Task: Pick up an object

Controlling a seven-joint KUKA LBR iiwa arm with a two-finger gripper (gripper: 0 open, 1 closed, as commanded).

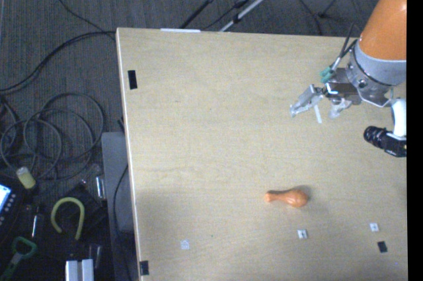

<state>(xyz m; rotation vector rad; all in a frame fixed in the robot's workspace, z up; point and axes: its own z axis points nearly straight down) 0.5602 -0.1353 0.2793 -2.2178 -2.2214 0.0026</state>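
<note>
The claw (317, 103) hangs over the right part of the counter (198, 141) with its fingers spread and nothing between them, well apart from the small orange pear-shaped object (289, 198) lying nearer the front edge. To grasp well, it should probably come down centred over the thick end, straddling it. The counter is pale wood on dark carpet strewn with cables (53, 121).

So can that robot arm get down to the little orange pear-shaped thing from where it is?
Probably yes. The orange object lies alone on the bare tan surface, and nothing stands between it and the gripper, which hangs up and to its right.
</note>
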